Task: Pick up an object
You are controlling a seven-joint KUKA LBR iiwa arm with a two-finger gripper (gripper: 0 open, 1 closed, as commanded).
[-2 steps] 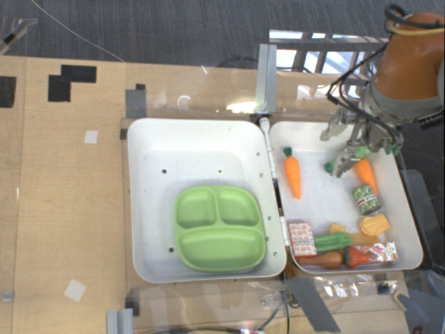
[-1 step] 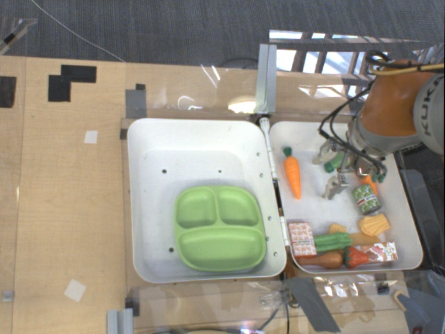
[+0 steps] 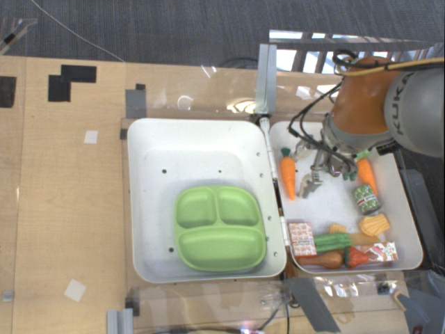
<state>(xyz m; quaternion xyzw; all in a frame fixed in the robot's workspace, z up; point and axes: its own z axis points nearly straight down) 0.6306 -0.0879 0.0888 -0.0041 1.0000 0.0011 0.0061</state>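
Observation:
My gripper (image 3: 318,179) hangs low over the bare middle of the right bin (image 3: 411,239), below the orange wrist band. Its fingers look open, and nothing shows between them. An orange carrot (image 3: 287,177) lies just left of the fingertips, close to the bin's left wall. To the right of the gripper lies a second carrot (image 3: 366,175), with a small green can (image 3: 366,200) below it. Neither carrot touches the gripper.
Along the right bin's front edge lie a red-and-white box (image 3: 302,239), a green vegetable (image 3: 333,242), a brown sausage (image 3: 325,259), a red piece (image 3: 356,257), a yellow piece (image 3: 375,224) and a small carton (image 3: 384,252). The left bin (image 3: 149,186) holds a green divided plate (image 3: 220,227).

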